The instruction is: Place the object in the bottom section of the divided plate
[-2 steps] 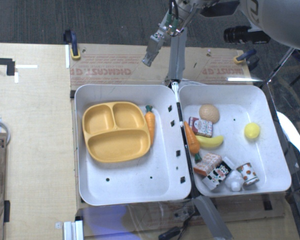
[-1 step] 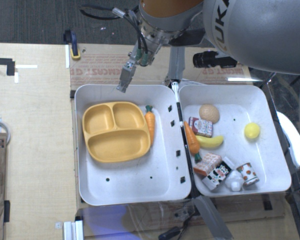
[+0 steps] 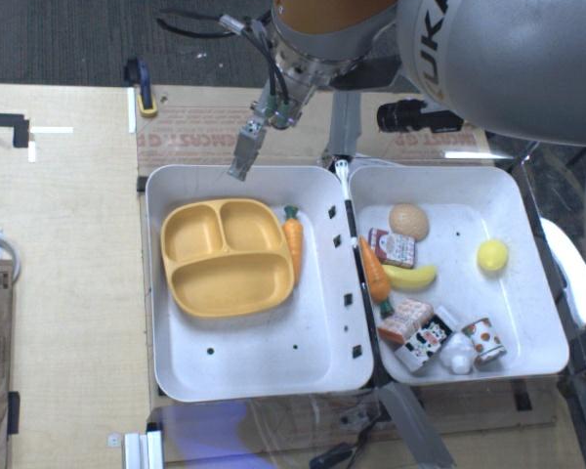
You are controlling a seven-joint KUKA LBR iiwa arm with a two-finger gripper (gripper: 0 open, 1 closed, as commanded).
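Observation:
A yellow divided plate (image 3: 230,283) lies in the left bin (image 3: 254,360). It has two small sections at the back and one wide bottom section in front, all bare. A small carrot (image 3: 293,242) lies against the plate's right rim, its green top pointing away. My gripper (image 3: 243,160) hangs over the back rim of the left bin, above and behind the plate. I see nothing in it. The arm's grey body and orange band fill the top right.
The right bin (image 3: 527,291) holds a second carrot (image 3: 374,272), a banana (image 3: 412,277), a lemon (image 3: 492,255), a brown roll (image 3: 408,221), a red packet (image 3: 395,247), a cow-print carton (image 3: 422,345) and a small can (image 3: 483,339). A divider wall (image 3: 350,262) separates the bins.

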